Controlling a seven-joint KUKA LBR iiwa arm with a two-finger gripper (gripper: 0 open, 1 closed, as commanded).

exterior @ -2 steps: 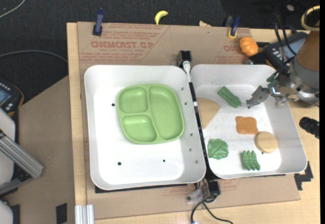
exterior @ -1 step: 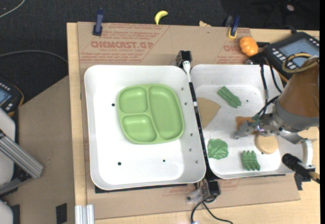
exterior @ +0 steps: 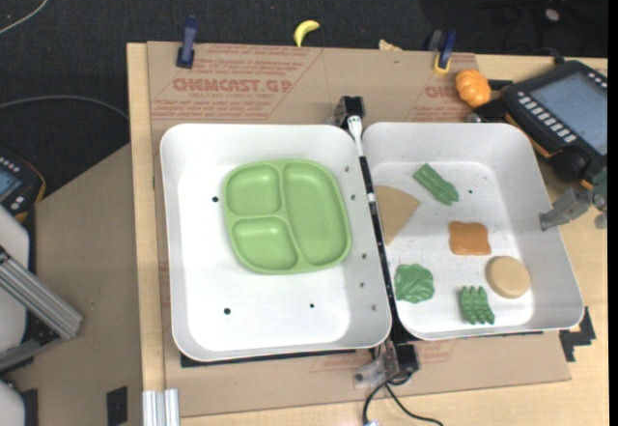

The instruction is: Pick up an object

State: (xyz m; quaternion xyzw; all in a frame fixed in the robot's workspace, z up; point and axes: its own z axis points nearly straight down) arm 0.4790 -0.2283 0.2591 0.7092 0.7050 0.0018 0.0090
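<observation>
claw [exterior: 563,212] at right bin's [exterior: 541,168] right rim, low | finger state: cannot tell | grasps nothing visible

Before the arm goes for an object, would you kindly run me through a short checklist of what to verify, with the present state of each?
1. Objects lie in the right white bin: ok, six pieces.
2. Round beige disc lies apart from the orange square slab: ok.
3. Small dark green ridged piece has room for fingers: not ok, near the front wall.
4. Light green divided plate stays out of the way in the left white bin: ok.
5. Pincer open: cannot tell.
</observation>
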